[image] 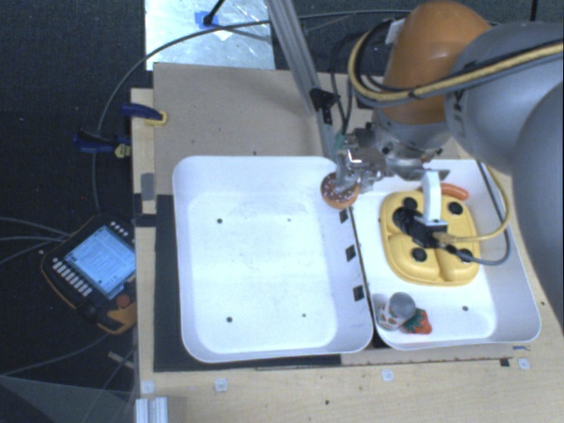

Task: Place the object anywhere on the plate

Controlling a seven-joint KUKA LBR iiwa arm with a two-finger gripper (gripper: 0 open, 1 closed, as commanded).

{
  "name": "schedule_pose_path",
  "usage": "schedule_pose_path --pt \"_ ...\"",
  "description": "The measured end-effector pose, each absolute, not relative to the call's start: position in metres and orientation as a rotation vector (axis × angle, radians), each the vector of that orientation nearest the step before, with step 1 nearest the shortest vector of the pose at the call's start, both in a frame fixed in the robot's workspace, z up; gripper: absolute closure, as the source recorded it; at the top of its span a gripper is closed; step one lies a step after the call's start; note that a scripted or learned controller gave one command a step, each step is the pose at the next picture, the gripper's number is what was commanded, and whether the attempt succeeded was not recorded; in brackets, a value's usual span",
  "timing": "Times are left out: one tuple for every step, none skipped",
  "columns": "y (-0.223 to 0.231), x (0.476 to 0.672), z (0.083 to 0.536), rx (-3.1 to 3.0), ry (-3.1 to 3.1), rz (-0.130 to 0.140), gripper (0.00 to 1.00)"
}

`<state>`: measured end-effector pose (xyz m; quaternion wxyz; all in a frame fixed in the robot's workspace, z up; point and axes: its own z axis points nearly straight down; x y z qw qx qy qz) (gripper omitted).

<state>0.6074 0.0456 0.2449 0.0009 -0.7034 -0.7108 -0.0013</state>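
Observation:
A yellow plate [441,258] with dark spots lies in the right bin [493,320]. Left of the plate, the gripper [345,181] hangs over the divide between the two bins. A small round brown object [337,192] sits between its fingertips, and the fingers are shut on it. The object overlaps the left bin's right rim near the far corner. A white and black fitting with a yellow cable from the arm hangs in front of the plate's middle and hides part of it.
The left bin [256,263] is broad and white. A small grey, red and green item [405,313] lies in the right bin's near left corner. An orange piece [454,190] lies behind the plate. The arm's bulk covers the right bin's far side.

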Motion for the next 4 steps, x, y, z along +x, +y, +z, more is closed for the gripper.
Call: schedule_pose_path --pt "0.108 0.592 0.241 -2.207 -2.231 -0.003 1.0" --pt "0.159 0.581 0.242 -2.209 -2.231 -0.004 1.0" --pt "0.199 0.58 0.218 -2.211 -2.228 0.0 1.0" --pt "0.197 0.581 0.22 -2.216 -2.226 -0.001 0.0"
